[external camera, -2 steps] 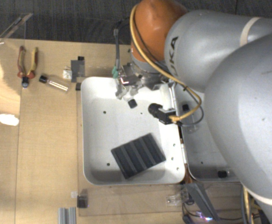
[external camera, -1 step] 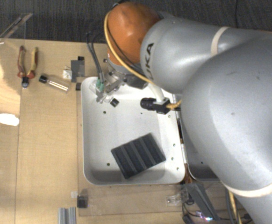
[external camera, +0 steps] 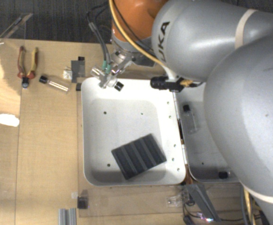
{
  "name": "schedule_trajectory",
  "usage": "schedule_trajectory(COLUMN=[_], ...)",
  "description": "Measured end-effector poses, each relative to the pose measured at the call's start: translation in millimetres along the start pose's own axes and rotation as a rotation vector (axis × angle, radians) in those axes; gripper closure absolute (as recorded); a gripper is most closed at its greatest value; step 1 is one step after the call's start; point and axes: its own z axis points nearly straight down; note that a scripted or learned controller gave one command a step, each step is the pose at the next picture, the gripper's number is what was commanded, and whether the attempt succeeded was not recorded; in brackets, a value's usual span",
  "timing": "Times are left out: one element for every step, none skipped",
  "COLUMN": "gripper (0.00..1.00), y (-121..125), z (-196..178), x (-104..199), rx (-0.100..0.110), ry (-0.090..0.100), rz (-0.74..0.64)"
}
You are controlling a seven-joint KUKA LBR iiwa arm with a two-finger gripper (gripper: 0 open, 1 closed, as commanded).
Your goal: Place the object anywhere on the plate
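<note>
A dark grey ribbed rectangular slab [external camera: 139, 156] lies flat and turned at an angle in the front part of the left white bin [external camera: 93, 139]. My gripper [external camera: 109, 80] hangs over the back left corner of that bin, close to its rim and well away from the slab. I see nothing held in it. The grey arm with its orange band covers the upper right of the view.
Red-handled pliers [external camera: 27, 63], a small clear vial [external camera: 55, 83] and a black block [external camera: 78, 68] lie on the bench left of the bin. A white scrap [external camera: 7, 120] sits farther left. The right bin [external camera: 197, 139] is mostly hidden under the arm.
</note>
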Motion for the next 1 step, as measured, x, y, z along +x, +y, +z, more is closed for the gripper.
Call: schedule_trajectory(gripper=[1.00], y=[1.4], z=[-11.6], x=[0.3], rx=[-0.005], ry=[-0.002], rz=[-0.002])
